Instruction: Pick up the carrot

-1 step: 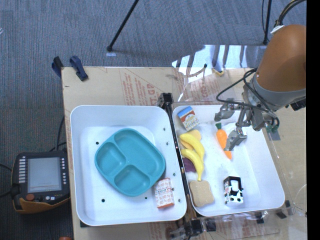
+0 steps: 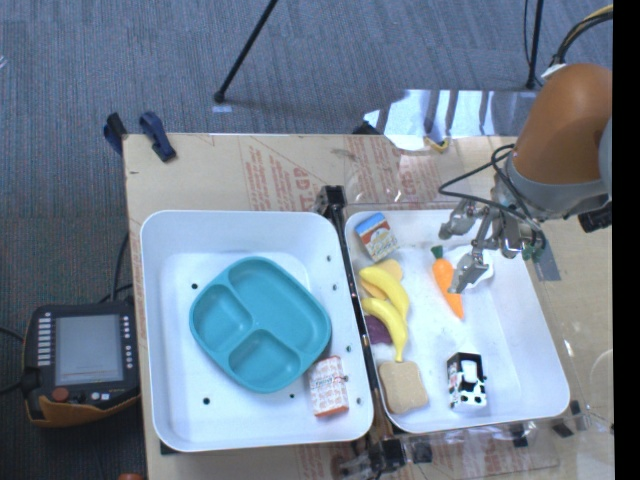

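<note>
Touching carrot (image 2: 447, 286), gripper (image 2: 470, 271) above

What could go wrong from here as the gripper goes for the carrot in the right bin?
1. The gripper sits at the carrot's right side rather than squarely over it, so closing may nudge it away instead of gripping it.
2. The carrot is narrow and tapered; it could slip out during lifting.
3. The bananas lie just left of the carrot; a pushed carrot could slide against them.
</note>
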Motion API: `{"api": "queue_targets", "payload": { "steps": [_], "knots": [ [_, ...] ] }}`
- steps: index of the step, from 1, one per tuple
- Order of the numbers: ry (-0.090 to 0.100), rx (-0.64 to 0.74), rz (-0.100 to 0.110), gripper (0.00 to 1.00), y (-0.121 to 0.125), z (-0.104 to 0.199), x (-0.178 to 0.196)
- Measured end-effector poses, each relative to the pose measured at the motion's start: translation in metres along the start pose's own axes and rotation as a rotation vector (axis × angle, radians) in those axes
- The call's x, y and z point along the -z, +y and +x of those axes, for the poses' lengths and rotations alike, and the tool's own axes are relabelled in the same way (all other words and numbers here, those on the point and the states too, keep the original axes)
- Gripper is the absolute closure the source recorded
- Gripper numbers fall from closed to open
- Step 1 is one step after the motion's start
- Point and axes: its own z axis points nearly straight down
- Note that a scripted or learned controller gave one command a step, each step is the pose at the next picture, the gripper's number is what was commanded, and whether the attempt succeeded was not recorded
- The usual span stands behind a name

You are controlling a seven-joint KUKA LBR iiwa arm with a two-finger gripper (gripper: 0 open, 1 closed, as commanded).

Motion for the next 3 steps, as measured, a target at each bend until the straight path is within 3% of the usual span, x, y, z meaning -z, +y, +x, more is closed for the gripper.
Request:
{"api": "queue_targets", "payload": {
  "steps": [1, 2, 3],
  "knots": [
    [0.004, 0.048, -0.001, 0.00, -0.009, -0.020, -0.111],
    [-0.009, 0.054, -0.002, 1.00, -0.006, -0.024, -0.095],
    [-0.006, -0.028, 0.002, 1.00, -0.036, 0.060, -0.040]
  ]
}}
